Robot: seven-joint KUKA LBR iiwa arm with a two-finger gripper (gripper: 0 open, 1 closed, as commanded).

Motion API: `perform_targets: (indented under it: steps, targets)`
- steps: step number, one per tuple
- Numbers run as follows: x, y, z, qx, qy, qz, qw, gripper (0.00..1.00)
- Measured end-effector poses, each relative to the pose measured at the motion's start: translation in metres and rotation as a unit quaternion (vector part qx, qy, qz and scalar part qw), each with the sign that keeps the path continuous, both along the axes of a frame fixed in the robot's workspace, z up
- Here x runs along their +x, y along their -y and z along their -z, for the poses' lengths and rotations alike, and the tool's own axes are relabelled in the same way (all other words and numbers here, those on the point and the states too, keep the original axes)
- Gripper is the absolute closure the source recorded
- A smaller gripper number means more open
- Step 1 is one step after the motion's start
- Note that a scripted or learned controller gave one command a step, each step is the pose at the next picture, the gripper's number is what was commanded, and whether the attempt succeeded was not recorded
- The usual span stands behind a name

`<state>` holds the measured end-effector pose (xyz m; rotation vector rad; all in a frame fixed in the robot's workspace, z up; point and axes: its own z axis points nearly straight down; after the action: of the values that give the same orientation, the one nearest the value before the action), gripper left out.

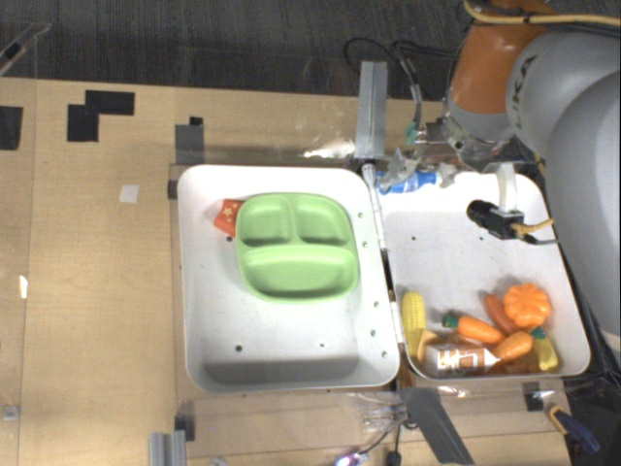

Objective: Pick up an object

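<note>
Our hand (419, 168) hangs at the right bin's (456, 236) far left corner; its grip, we cannot tell. The carrot (477, 330) lies nearer us, rightward.

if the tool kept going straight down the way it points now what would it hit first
Most likely the back edge of the right bin, near the blue item under the tool. Depth is unclear from this slant.

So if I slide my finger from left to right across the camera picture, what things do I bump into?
Red card → green plate → corn cob → bottle → little pumpkin. The carrots sit over the bottle and pumpkin, so I left them out.
</note>
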<state>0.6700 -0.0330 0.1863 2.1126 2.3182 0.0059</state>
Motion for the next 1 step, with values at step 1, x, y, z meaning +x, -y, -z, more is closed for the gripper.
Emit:
perform_targets:
  steps: [1]
  targets:
    - [-0.0506, -0.0352, -0.0254, 0.0004, 0.0, -0.015, 0.9999, 1.0]
